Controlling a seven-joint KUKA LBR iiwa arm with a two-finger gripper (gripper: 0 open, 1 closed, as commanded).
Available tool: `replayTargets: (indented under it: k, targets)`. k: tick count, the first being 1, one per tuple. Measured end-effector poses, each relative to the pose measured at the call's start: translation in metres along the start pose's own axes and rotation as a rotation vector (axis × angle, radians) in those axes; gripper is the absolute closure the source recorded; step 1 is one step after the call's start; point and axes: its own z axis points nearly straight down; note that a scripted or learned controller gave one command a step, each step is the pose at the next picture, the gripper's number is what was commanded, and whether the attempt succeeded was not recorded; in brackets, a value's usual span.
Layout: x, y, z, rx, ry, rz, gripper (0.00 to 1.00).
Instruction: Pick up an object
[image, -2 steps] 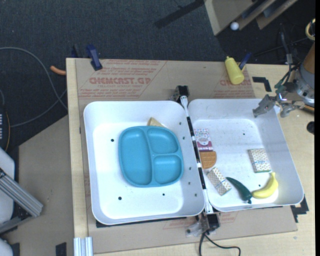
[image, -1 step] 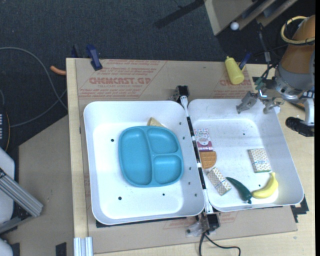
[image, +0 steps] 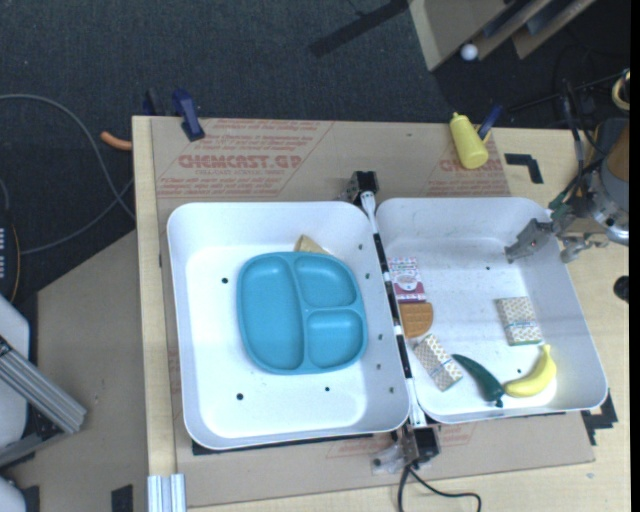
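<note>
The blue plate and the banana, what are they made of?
The blue plate looks like smooth moulded plastic: one even colour, rounded dividers between its three sections, a soft sheen. The banana is probably a plastic toy, since its yellow is very uniform and slightly glossy, though a real one can't be ruled out.

Even, bright overhead light washes out the white bins (image: 200, 240), with soft shadows and mild overall blur.

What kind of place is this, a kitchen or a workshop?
Most likely a robotics lab bench, not a kitchen. Two white bins sit clamped on a board, holding a blue divided plate and a toy banana, while a robot gripper reaches in among loose cables.
</note>
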Motion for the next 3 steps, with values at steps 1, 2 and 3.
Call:
replayTargets:
  k: [1,2,3]
  targets:
    - [-0.002,-0.063,0.033,0.001,0.001,0.0,0.0]
    - [0.004,-0.063,0.101,0.002,0.005,-0.002,0.0]
    - [0.003,-0.063,0.09,-0.001,0.002,-0.001,1.0]
